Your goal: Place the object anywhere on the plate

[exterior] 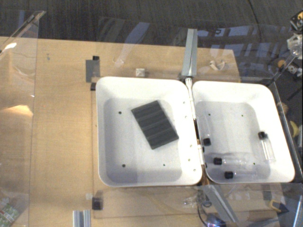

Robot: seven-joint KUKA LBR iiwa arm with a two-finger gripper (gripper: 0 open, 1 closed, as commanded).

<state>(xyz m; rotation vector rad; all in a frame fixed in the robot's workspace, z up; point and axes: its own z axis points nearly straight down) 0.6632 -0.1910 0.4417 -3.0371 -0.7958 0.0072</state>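
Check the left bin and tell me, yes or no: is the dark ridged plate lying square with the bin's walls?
No. The dark ridged plate lies turned at a slant to the walls of the left bin.

The clear tubes [236,161] at five o'clock in the right bin [279,126] are see-through against the white floor, so their outlines blur and their count cannot be told beyond the black caps [217,161]. Equipment [294,46] at two o'clock is cut off by the picture's edge. At six o'clock, the metal bracket [215,207] below the bins runs out of view, its shape unclear.
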